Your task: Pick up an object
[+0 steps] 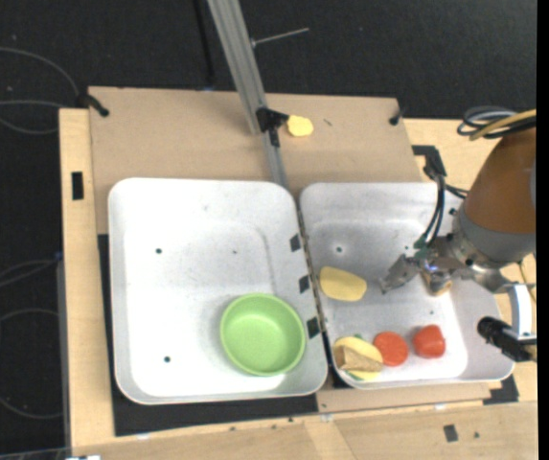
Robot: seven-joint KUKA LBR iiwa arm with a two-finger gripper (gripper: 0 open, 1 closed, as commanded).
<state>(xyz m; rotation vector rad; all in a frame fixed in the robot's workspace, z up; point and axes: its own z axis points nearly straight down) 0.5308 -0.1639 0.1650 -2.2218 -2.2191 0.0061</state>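
So the gripper (410, 268) hangs over the right bin (370, 209), fingers spread open with nothing in them. Just left of it sits a yellow piece (342, 284); left bin (159, 228) holds a green bowl (263, 333), all on a tan bench (341, 151) over black floor.

The arm (504, 195) is seen reaching in from the right edge of the bench, its orange band rounded and tilted above the wrist. The gripper (410, 271) is held low over the right bin, near its right wall, pointing leftward. Dark cables are looped along the wrist's left side.
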